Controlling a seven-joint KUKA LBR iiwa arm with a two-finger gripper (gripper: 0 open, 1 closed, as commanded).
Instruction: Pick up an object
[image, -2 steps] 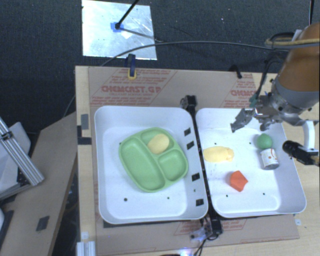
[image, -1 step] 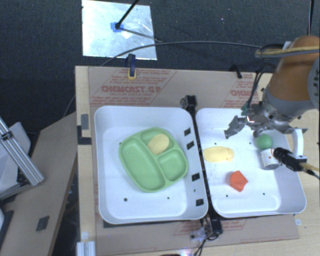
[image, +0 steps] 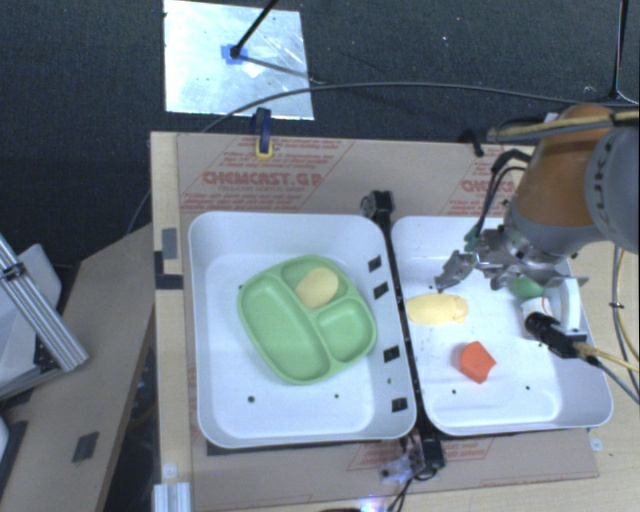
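Observation:
In the right bin (image: 570, 405) lie a pale yellow oblong piece (image: 437, 309) near its left wall and an orange-red block (image: 476, 361) closer to the front. A green thing (image: 525, 288) peeks out from under the wrist, mostly hidden. My gripper (image: 475, 272) hovers just above and behind the yellow piece, open, with nothing between its fingers. The left bin (image: 220, 400) bears a green divided plate (image: 290, 340) with a yellow lump (image: 317, 288) in its upper compartment.
A black divider with clips (image: 395, 320) runs between the two bins. The arm's orange band and grey body (image: 575, 180) hang over the back right of the right bin. Cardboard (image: 300, 175) lies under both bins.

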